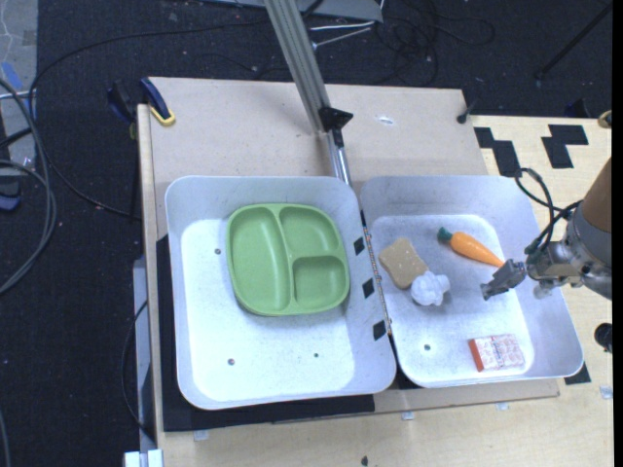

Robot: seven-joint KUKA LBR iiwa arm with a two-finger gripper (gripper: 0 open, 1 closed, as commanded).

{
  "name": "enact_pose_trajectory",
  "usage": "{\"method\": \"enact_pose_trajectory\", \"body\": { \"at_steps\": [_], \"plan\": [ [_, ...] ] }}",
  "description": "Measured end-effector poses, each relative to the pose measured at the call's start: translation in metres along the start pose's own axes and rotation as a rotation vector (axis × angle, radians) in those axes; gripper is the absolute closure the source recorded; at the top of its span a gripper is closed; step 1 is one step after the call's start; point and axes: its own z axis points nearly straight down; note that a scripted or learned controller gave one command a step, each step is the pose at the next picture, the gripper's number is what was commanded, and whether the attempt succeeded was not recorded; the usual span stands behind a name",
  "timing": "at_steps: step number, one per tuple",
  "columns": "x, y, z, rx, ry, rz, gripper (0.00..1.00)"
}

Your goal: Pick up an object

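Hanging over the right bin (555, 353) just right of the carrot (473, 248), the gripper (502, 282) grasps nothing visible, though whether it is released or clenched I cannot tell.

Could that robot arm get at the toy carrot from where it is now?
Probably yes. The gripper hangs in the right bin, just right of and below the carrot. Nothing lies between them, and the carrot sits apart from the other items.

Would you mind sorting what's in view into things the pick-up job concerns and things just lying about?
Job:
gripper
carrot
white crumpled piece
tan slice
red and white packet

Lying about:
green divided plate
blue and yellow clamp
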Motion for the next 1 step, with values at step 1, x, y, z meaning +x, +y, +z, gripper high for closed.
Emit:
{"method": "enact_pose_trajectory", "body": {
  "at_steps": [1],
  "plan": [
    [0.0011,0.0061,0.0619,0.000,0.001,0.000,0.00]
  ]
}}
